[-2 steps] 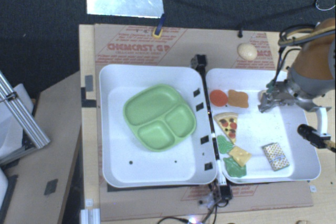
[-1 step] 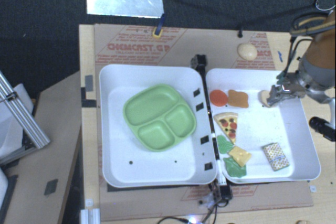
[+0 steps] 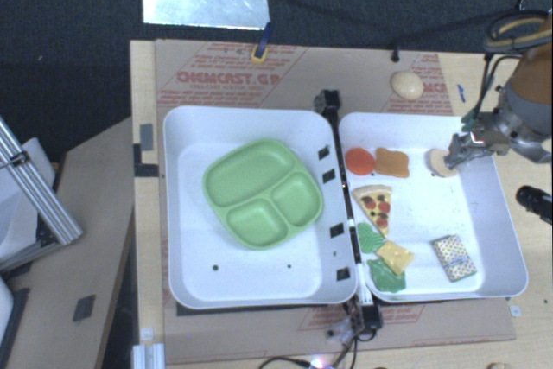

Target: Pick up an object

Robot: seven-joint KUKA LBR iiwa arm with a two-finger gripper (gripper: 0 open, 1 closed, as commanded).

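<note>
The right bin holds several toy foods. A red tomato slice and a brown toast piece lie at its far left. Below them are a pizza slice, a green lettuce leaf and a yellow cheese wedge. A patterned cracker lies near the front right. A beige round piece sits at the far right of the bin, and my gripper hangs right beside it, at its right edge.
The left bin holds a green divided plate. A beige egg-shaped object lies on the cardboard behind the right bin. A black divider with clips runs between the bins.
</note>
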